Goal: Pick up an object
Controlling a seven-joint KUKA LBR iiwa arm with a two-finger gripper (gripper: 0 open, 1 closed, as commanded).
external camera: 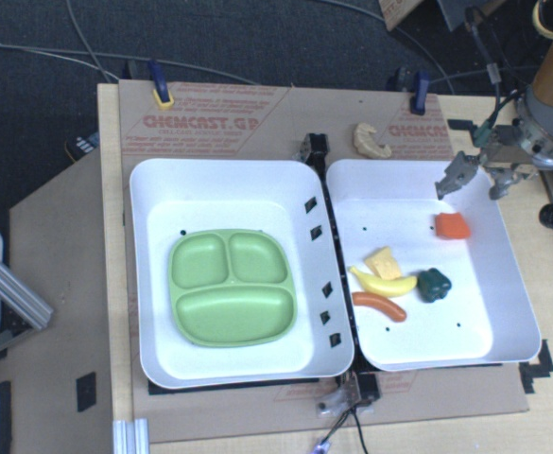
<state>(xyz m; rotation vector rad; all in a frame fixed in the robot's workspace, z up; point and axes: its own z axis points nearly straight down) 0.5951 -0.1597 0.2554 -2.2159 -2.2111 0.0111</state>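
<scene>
Five toys [395, 285] beneath open pincer [471, 181]

Bench [115, 253]: flat board surface, light brown, printed with faded red lettering along the far edge. Fastened at the far edge by a blue-and-yellow clamp [161, 87] and a blue clamp [420, 89]. Carrying two shallow white plastic bins side by side, left bin [148, 282] and right bin [503, 310], edges touching. Small beige curved object [371, 141] resting directly on the board, just behind the right bin.
</scene>
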